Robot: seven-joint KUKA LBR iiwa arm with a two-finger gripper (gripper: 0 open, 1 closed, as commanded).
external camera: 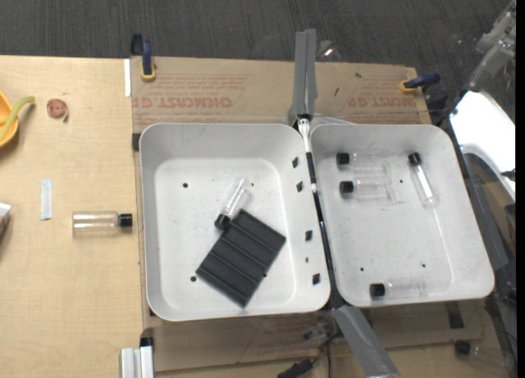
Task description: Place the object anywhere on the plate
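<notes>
My gripper's grip I could not tell, so I judged it best to take the clear vial [232,202], lying left of centre against the black plate [242,257], across its middle and lift straight.

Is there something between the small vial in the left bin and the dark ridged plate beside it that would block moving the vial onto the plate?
Nothing visible does. The vial lies in the left bin with its black cap right at the upper corner of the dark ridged plate.

Dark grey carpet floor [205,3]; pale wooden bench [66,302] (cardboard sheet [221,93] beneath bins)
</notes>
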